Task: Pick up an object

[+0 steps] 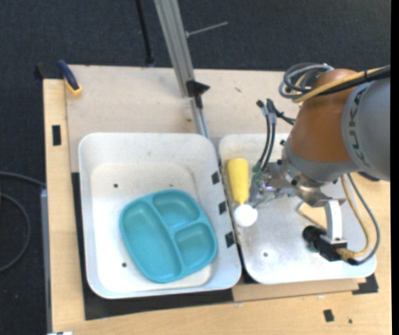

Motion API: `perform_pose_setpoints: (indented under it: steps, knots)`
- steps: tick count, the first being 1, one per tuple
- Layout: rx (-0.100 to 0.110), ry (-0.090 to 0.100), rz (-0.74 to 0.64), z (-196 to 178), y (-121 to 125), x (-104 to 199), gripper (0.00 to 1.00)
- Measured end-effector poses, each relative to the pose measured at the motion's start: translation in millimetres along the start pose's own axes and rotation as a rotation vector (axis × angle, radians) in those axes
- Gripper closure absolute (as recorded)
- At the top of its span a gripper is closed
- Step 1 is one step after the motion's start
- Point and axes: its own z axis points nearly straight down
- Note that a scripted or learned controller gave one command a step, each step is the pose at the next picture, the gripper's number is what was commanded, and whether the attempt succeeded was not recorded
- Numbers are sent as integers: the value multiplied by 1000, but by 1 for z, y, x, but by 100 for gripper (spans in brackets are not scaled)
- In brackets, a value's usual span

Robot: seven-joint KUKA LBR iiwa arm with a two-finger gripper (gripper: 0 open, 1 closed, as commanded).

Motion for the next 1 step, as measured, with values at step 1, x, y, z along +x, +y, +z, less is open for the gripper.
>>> perform_pose_setpoints:
  steps: [1]
  knots:
    - [1,1,-1,3,4,60,100]
